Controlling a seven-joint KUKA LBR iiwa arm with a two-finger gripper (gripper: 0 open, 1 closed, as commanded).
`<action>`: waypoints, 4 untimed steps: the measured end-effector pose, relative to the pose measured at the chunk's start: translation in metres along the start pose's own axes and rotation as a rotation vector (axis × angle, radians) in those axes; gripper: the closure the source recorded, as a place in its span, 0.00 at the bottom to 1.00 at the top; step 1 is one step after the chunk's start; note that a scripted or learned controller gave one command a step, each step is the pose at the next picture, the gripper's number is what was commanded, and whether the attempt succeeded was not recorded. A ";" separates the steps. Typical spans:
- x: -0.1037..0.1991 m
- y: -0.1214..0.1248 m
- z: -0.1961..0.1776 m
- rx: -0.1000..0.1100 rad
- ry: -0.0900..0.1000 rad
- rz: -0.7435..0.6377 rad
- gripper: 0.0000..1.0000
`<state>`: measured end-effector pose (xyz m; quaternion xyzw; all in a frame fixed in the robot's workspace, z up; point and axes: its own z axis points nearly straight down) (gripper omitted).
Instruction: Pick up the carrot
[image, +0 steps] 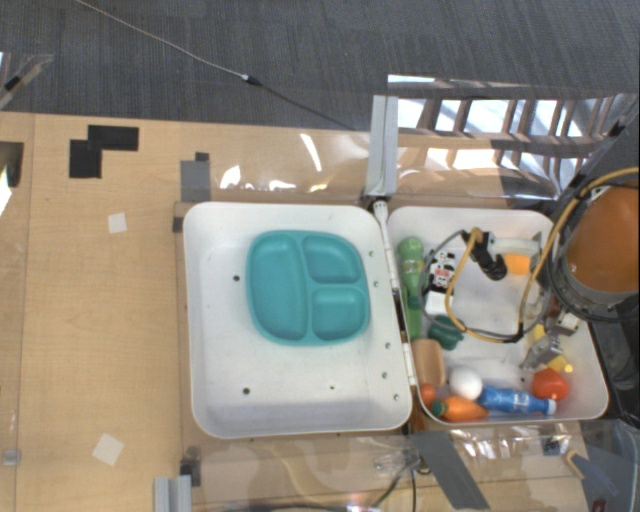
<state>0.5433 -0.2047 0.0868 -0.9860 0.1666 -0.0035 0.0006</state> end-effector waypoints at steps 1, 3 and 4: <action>0.062 -0.023 0.001 0.001 -0.001 -0.031 0.00; -0.017 -0.076 0.000 0.002 -0.006 -0.113 0.00; 0.029 -0.074 0.001 0.001 -0.002 -0.065 0.00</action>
